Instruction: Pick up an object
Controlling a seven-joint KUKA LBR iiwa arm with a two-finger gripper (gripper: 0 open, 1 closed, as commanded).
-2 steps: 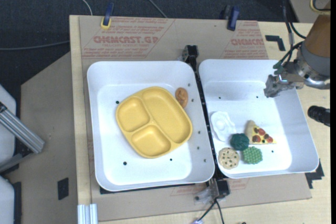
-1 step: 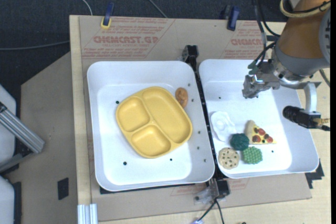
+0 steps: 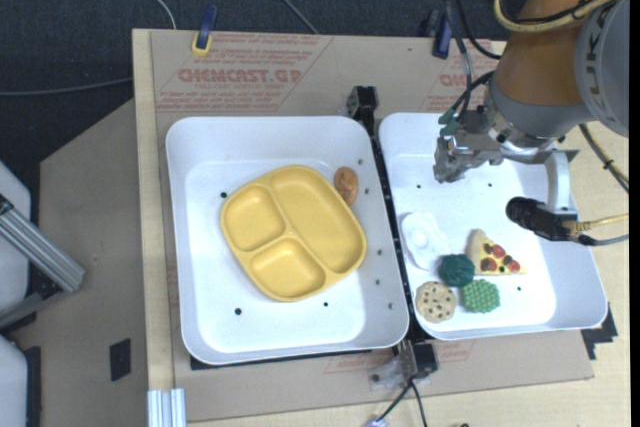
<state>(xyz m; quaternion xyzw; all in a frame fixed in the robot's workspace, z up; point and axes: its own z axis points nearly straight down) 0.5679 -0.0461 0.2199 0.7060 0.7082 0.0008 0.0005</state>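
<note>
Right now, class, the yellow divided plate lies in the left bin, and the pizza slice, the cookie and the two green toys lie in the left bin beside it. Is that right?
Not quite. The camera view shows the yellow divided plate in the left bin, but the pizza slice, the cookie and the two green toys lie in the right bin.

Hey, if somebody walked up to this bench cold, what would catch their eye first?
Most likely the yellow divided plate lying in the left bin, with a small brown item at its upper right edge. Next, the grey and orange arm, whose gripper hangs over the back of the right bin. At that bin's front sits a cluster of toy food: a pizza slice, a cookie and two green pieces.
</note>
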